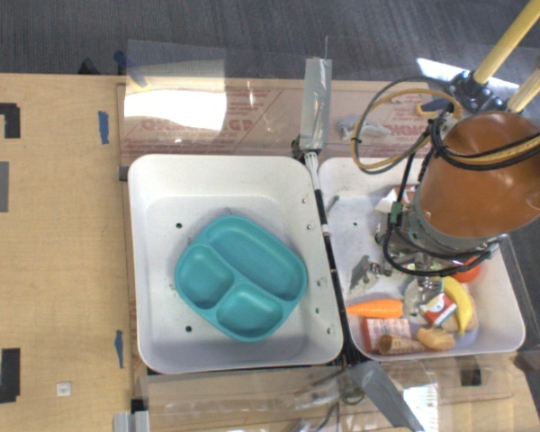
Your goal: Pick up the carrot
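Note:
The carrot point(375, 309) is a small orange stick lying flat on the floor of the right bin point(351, 207), near its front left. My gripper point(421, 288) hangs below the arm's big orange band point(481, 174). It is low in the right bin, just right of the carrot's thick end. The wrist and dark cables hide most of it. The carrot lies free on the bin floor, with its whole length in sight.
A yellow banana point(461, 304), a red and white piece point(441, 314), a tan roll point(435, 337) and a reddish packet point(385, 333) crowd the right bin's front. A grey metal piece point(360, 274) lies left of the gripper. The left bin point(162, 196) holds a teal divided plate point(241, 277).

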Robot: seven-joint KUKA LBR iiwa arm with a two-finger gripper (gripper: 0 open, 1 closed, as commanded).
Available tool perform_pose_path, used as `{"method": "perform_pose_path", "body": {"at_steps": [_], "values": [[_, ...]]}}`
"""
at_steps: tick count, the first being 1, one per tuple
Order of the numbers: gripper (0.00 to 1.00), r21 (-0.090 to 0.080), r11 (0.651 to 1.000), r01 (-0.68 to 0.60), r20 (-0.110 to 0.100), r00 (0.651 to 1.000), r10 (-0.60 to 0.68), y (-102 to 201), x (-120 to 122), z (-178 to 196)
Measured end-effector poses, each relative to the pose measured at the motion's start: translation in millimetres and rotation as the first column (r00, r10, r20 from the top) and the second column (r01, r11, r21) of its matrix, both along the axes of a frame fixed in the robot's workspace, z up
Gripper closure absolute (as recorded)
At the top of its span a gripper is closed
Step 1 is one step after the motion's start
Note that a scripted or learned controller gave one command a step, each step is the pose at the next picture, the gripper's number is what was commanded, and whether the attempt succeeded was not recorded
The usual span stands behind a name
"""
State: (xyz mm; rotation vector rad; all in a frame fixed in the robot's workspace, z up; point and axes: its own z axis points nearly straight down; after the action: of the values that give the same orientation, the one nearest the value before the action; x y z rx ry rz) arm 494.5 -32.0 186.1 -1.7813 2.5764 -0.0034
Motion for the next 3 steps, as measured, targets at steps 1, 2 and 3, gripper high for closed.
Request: {"method": "perform_pose_path", "body": {"at_steps": [1,2,3], "values": [[0.00,0.000,0.938,-0.347,-0.007,0.938,0.347,11,-14,-2],[0.00,-0.001,0.884,-0.467,-0.006,0.884,0.467,-25,-14,-3],[0.00,-0.001,0.725,-0.689,-0.004,0.725,0.689,3,-14,-3]]}}
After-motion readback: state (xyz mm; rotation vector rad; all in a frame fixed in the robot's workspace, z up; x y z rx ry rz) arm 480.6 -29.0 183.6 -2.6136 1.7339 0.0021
